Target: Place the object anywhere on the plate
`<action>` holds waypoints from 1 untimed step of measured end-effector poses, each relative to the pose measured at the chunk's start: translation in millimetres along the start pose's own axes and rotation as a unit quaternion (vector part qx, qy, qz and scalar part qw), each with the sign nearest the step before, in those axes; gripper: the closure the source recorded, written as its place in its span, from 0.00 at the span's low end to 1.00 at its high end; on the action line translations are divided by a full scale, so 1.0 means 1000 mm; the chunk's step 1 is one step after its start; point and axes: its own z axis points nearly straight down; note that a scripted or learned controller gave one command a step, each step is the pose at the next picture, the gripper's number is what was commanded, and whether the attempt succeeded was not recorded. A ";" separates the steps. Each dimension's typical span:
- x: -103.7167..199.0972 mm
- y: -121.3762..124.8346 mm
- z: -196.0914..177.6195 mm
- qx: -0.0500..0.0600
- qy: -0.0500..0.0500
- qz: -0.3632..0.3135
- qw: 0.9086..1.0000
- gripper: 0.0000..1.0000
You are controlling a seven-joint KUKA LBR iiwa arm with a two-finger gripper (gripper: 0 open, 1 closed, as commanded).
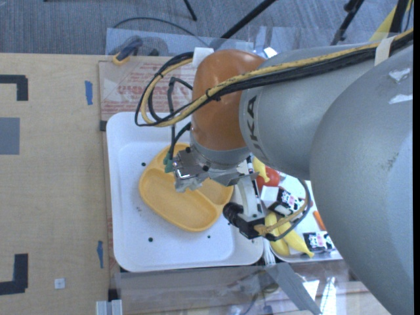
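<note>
- Reaching in from 3 o'clock with the grey arm, its orange band hanging over the left bin.
- Holding the gripper just above the 12 o'clock rim of the yellow plate; tucking its tip under the wrist, so cannot tell whether spread, pressed together or pinching anything.
- Resting the plate on the left bin's floor, toward that bin's 3 o'clock side, long axis running from 10 to 4 o'clock.
- Not being able to tell which thing is the task's object; seeing, at 3 o'clock of the plate in the right bin, a yellow banana-shaped thing, a red thing and two black-and-white pieces.
- Showing markings on those pieces, too small to read.
- Showing dark lettering on the arm beside the orange band, only partly in sight and not readable in full.
- Showing faint red print on the sheet at 12 o'clock of the left bin, illegible.
</note>
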 end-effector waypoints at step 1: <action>-0.001 0.001 -0.007 0.001 -0.001 -0.001 1.000 1.00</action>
